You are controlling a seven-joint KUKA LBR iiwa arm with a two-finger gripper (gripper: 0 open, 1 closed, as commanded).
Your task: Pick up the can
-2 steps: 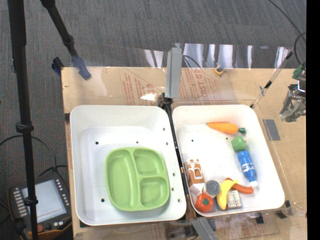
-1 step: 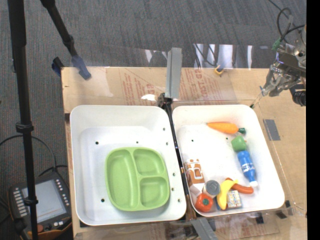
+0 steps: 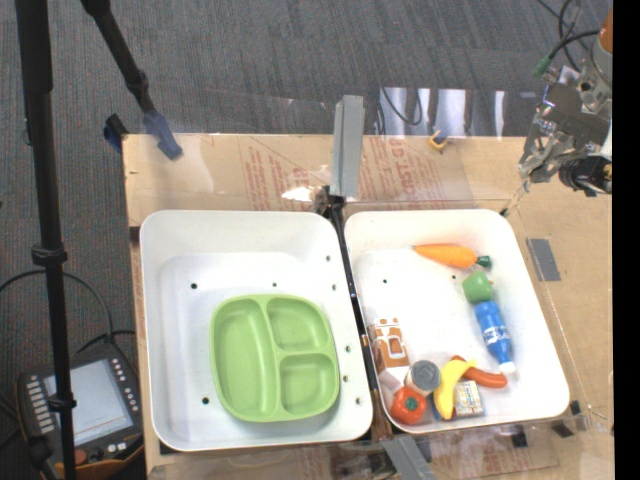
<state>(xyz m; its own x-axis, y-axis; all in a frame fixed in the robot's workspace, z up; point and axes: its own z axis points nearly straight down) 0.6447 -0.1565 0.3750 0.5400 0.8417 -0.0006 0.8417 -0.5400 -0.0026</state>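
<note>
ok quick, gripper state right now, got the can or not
Gripper: up at the far right, outside the bins; open or closed cannot be told.
Not holding the can, which lies in the right bin near the front.

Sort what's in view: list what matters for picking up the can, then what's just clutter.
Job:
can
gripper
right bin

Clutter:
green tray
carrot
blue bottle
banana
tomato
small carton
left bin
</note>
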